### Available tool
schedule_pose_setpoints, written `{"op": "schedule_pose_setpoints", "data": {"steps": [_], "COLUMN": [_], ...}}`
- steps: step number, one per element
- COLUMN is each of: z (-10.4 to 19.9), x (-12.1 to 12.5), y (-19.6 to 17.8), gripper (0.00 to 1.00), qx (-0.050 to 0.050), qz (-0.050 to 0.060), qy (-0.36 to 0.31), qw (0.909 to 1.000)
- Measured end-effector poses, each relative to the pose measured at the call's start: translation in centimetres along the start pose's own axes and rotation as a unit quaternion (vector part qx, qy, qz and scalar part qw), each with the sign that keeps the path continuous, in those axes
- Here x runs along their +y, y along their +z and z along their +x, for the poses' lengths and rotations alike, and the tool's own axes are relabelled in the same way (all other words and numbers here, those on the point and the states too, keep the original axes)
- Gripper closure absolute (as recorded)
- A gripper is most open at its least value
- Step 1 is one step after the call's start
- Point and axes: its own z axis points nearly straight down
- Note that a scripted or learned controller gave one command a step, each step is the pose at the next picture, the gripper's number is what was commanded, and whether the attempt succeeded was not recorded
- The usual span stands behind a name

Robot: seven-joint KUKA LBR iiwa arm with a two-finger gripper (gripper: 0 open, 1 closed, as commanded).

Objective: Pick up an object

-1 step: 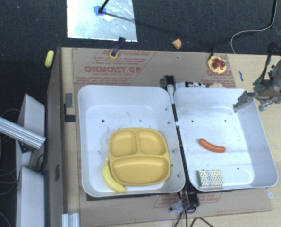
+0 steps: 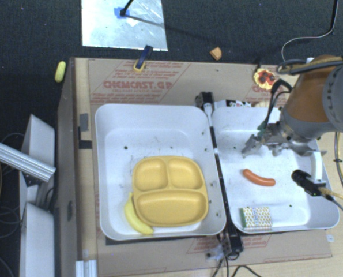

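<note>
In the right bin (image 2: 234, 126) lies an orange-red sausage (image 2: 259, 178), near its middle. A small green-and-white patterned block (image 2: 256, 216) rests by the bin's front wall. My gripper (image 2: 263, 145) hangs low over the bin's back half, just behind and above the sausage and apart from it. Nothing shows in its grasp. The grey arm with its orange band (image 2: 309, 100) reaches in from the right.
The left bin (image 2: 119, 131) holds a yellow divided plate (image 2: 170, 190) with a banana (image 2: 135, 218) at its front left corner. A black fitting (image 2: 306, 182) sits at the right bin's right side. Small toys (image 2: 265, 78) lie on the bench behind the bins.
</note>
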Motion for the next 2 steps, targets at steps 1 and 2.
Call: {"op": "schedule_pose_setpoints", "data": {"steps": [1, 2], "z": [1.2, 1.7], "x": [-2.6, -4.3], "y": [2.4, 5.1], "gripper": [0.00, 0.00], "qx": [0.000, 0.000], "qz": [0.000, 0.000], "qy": [0.001, 0.001], "qw": [1.0000, 1.0000]}}
